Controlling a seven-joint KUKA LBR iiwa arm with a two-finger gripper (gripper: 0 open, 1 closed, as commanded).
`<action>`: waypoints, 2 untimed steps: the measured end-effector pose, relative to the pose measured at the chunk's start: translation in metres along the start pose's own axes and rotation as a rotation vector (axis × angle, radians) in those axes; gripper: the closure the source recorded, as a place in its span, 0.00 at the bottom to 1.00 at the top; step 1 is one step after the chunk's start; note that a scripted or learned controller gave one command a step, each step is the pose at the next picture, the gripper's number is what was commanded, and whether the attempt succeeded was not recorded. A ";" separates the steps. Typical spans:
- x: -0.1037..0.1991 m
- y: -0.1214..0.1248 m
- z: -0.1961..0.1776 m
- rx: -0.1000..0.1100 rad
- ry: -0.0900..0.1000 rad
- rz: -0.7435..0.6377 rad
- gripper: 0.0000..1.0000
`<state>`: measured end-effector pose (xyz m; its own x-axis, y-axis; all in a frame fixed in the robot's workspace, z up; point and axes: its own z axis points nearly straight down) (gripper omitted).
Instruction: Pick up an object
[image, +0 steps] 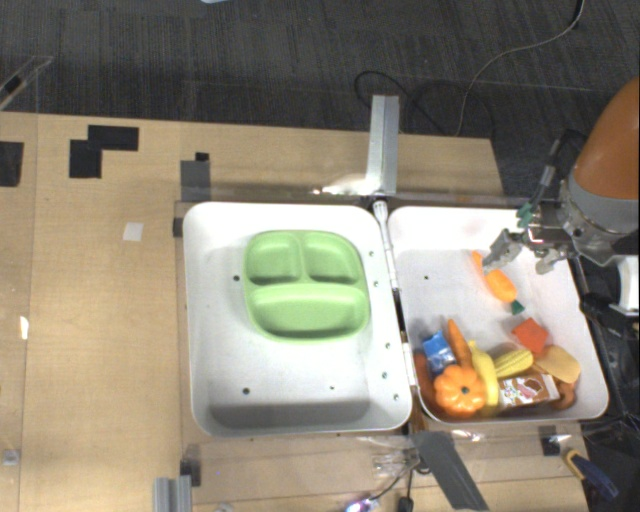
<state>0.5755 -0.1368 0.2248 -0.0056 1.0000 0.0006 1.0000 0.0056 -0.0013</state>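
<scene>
My gripper (522, 256) hangs over the back right part of the right bin (440, 250), its two fingers spread open with nothing between them. Just below and left of it lies a small orange carrot-like piece (499, 284), close to the left fingertip (497, 250). Toward the bin's front sits a pile of toy food: an orange pumpkin (460, 392), a yellow banana (484, 368), a corn cob (512, 360), a blue piece (436, 352), an orange-red block (530, 335) and a small printed carton (526, 390).
The left bin (215, 330) holds a green divided tray (303, 283). A metal post (384, 145) rises at the back between the bins. The arm's orange band (612, 150) comes in from the right edge. Bare white floor lies in the right bin's back left.
</scene>
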 end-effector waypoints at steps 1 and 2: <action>-0.033 0.022 0.130 -0.005 -0.001 -0.131 0.00; -0.033 0.023 0.122 -0.005 0.000 -0.132 1.00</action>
<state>0.5986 -0.1692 0.1024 -0.1369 0.9906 0.0004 0.9906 0.1369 0.0042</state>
